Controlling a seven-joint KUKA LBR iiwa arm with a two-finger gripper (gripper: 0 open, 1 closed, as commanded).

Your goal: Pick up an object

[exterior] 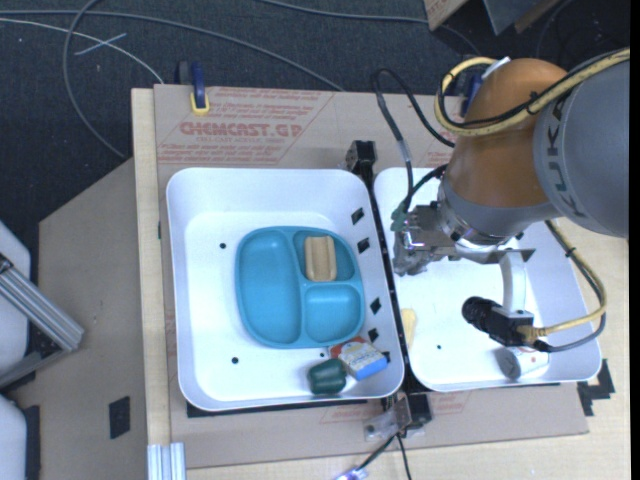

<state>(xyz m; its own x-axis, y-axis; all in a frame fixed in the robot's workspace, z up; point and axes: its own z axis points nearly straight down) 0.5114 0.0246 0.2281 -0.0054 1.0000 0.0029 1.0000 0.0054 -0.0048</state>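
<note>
So I'm hovering my jaws (415,251) over the right white bin's (560,368) left edge, can't tell if they're open, nothing grabbed yet, guessing I next drop onto that small yellowish piece (407,322) just below.

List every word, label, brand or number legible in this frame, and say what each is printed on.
"CHEMCAST GP": large red lettering, upside down, on the brown protective sheet behind the left bin.
Smaller red lines around that lettering: too blurred to read.
Faint red print on the sheet's front edge, below the bins: unreadable.
Small packet at the left bin's front: red and blue, no legible text.
</note>
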